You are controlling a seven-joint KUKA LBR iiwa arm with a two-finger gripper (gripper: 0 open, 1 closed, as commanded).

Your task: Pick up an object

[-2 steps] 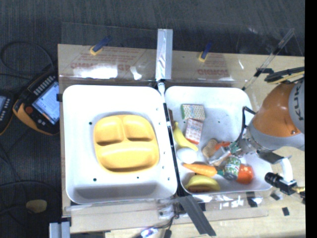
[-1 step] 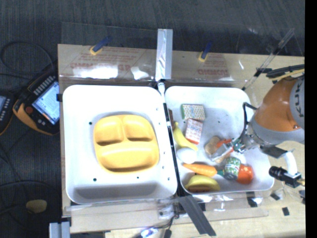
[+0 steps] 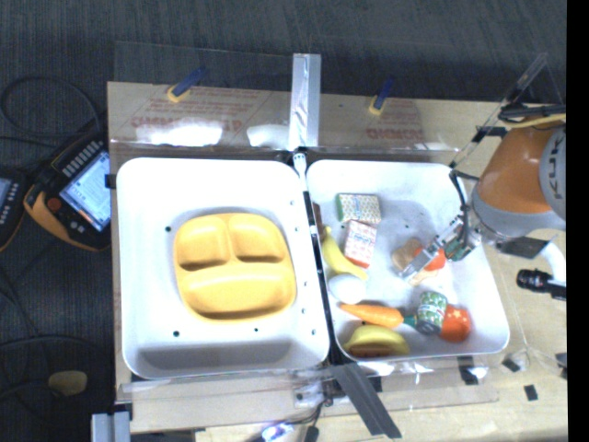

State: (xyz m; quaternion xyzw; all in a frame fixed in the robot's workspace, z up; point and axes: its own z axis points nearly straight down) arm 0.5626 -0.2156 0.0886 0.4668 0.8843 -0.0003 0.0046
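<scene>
The right bin (image 3: pixel 479 288) holds several small objects. Near its middle lie a green-topped box (image 3: pixel 358 207) and a red-and-white carton (image 3: pixel 360 242), with a banana (image 3: pixel 336 258) and a white egg shape (image 3: pixel 347 289) to their left. Along the front are a carrot (image 3: pixel 373 314), a yellow fruit (image 3: pixel 375 341), a green can (image 3: pixel 430 309) and a red tomato (image 3: pixel 456 322). My gripper (image 3: pixel 440 251) reaches in from the right and sits low over a tan object (image 3: pixel 407 255) and a small red object (image 3: pixel 435 263). Its tip overlaps the red one.
The left bin (image 3: pixel 138 274) holds a yellow divided tray (image 3: pixel 235 263). A handheld pendant (image 3: pixel 78 196) lies on the floor left of the bench. The arm's orange band (image 3: pixel 515 178) hangs over the right bin's right rim.
</scene>
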